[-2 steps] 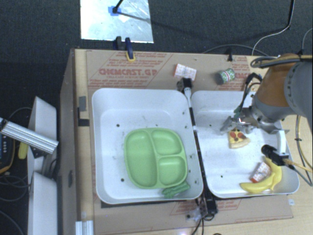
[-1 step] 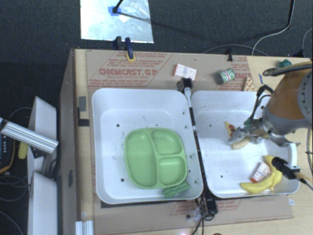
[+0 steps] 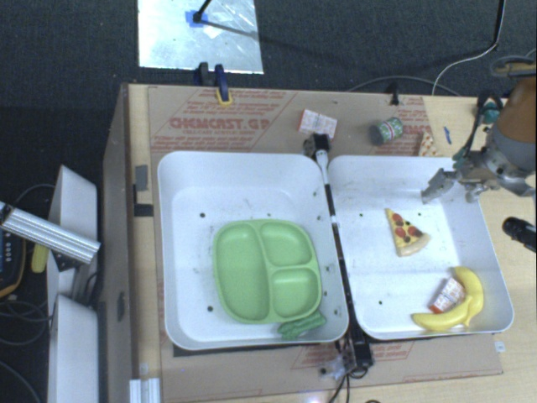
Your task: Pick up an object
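Banana (image 3: 457, 306): we see it at the right bin's (image 3: 369, 225) near corner, curved around a small red-and-white packet (image 3: 448, 294) (label too small to read).
Green plate (image 3: 266, 269): three compartments, in the left bin (image 3: 180, 225); a green object (image 3: 302, 324) lies at its near edge.
Pizza slice (image 3: 406, 231): mid right bin.
End effector (image 3: 451, 186): over the right bin's far right edge, fingers spread, gripping nothing.
Bench (image 3: 252, 120): we read "CHEMCAST GP" in red.
Can (image 3: 388, 129): beyond the bins.

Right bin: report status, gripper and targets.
Gripper over right bin's far right edge, holding nothing. Pizza slice toy mid-bin; banana and small red-white packet touching at near corner. Nothing blocking the pizza slice.
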Robot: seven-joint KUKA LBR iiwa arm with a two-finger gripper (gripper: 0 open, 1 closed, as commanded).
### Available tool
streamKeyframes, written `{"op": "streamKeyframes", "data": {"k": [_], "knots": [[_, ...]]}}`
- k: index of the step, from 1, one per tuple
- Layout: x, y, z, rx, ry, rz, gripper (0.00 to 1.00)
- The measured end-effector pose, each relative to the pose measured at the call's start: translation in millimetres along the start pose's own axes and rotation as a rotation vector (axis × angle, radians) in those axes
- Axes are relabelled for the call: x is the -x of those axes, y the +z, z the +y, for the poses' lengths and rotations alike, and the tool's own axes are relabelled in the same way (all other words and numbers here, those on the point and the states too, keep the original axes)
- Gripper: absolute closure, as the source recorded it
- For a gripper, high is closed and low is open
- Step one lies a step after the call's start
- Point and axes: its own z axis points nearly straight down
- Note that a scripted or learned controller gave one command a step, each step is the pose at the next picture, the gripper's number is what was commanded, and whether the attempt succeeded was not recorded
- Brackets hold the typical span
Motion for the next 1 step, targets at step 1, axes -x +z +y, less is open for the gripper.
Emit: {"op": "streamKeyframes", "data": {"k": [1], "knots": [[-56.4, 44.2, -22.2, -0.005, 0.0, 0.004, 0.0]]}}
